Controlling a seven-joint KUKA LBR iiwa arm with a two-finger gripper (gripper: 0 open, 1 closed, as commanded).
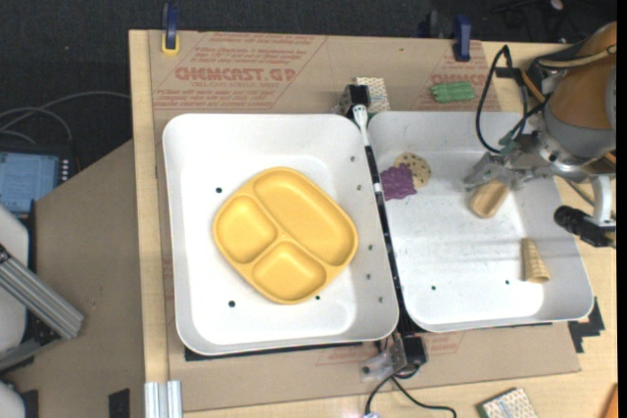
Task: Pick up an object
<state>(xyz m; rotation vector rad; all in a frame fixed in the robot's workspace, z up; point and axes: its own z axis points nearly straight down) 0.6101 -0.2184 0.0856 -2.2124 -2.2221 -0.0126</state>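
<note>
The right bin (pixel 470 303) holds a tan bread-like roll (pixel 487 200), a purple lump (pixel 397 181), a chocolate-chip cookie (pixel 415 167) and a small waffle cone (pixel 534 260). My gripper (pixel 501 178) reaches in from the right and hangs over the bin's upper right part, right at the roll's upper end. Its grey fingers (pixel 475 178) are splayed apart and it is open; nothing is lifted between them. The roll lies on the bin floor, tilted down to the left.
A yellow three-compartment plate (pixel 284 235) lies in the left bin (pixel 196 162). A green piece (pixel 453 93) sits on the bench behind the right bin. Black cables (pixel 490 93) loop by the arm (pixel 583 108) at the right.
</note>
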